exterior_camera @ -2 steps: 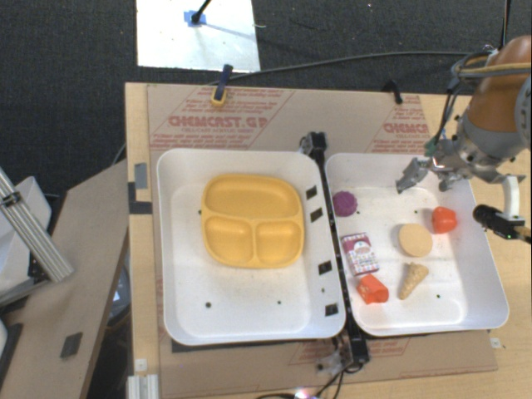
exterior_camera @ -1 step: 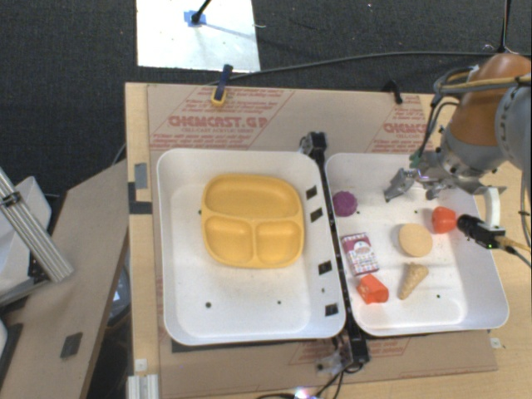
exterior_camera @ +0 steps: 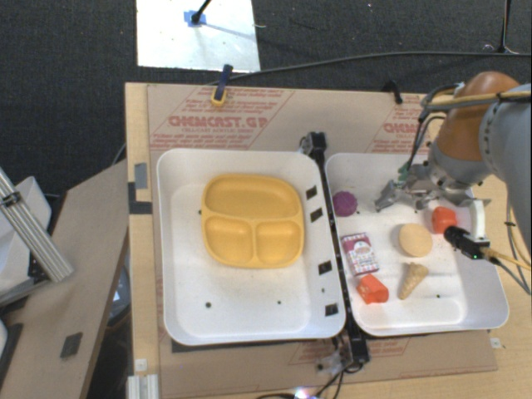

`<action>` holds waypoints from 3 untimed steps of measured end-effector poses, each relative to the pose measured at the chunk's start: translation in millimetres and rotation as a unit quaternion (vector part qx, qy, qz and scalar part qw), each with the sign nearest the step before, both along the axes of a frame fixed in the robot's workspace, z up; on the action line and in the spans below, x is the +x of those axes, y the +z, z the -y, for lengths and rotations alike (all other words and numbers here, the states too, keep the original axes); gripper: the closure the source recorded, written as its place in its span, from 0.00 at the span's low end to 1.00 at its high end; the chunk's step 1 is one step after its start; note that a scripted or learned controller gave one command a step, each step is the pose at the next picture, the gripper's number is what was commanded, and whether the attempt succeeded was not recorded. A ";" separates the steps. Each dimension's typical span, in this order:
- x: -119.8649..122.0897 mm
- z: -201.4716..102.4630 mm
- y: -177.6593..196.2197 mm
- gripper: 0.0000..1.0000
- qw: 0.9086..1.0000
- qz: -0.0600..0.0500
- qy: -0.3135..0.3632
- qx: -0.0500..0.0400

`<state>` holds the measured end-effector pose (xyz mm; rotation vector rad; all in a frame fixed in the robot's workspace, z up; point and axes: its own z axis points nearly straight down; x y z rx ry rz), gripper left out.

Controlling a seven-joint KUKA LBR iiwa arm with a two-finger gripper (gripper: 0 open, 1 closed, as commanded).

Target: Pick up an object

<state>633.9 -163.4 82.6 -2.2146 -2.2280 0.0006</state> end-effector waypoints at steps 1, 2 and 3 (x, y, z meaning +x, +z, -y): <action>1.9 0.2 13.9 1.00 1.000 0.003 0.001 -0.001; 4.8 -1.9 58.1 1.00 1.000 0.003 0.000 0.000; 6.2 3.3 122.4 1.00 1.000 0.004 0.000 -0.001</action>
